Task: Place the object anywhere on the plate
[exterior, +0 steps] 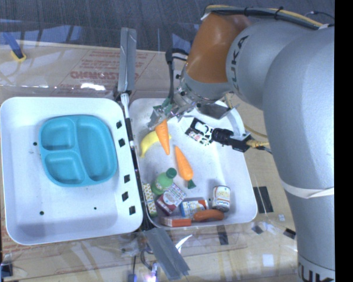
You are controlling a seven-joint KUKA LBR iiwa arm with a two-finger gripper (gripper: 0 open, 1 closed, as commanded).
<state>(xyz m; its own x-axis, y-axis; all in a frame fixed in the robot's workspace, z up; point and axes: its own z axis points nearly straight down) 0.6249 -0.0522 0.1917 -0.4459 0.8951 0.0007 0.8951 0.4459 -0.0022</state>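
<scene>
Over the right bin [238, 175], the gripper [165, 115] pinches the top end of a carrot [163, 138], which hangs tilted beside a banana [148, 143]. At nine o'clock from it, well apart, the blue plate [78, 150] sits in the left bin [17, 175]. Another carrot [183, 164] lies at five o'clock.

Gripper [165, 111] low, w/ arm [265, 51] bent

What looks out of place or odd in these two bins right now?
Nothing looks spilled or broken. The blue plate sits slightly askew in the left bin with no item on it. All the items crowd the right bin: one carrot hangs tilted at the gripper, while another carrot lies below it.
</scene>
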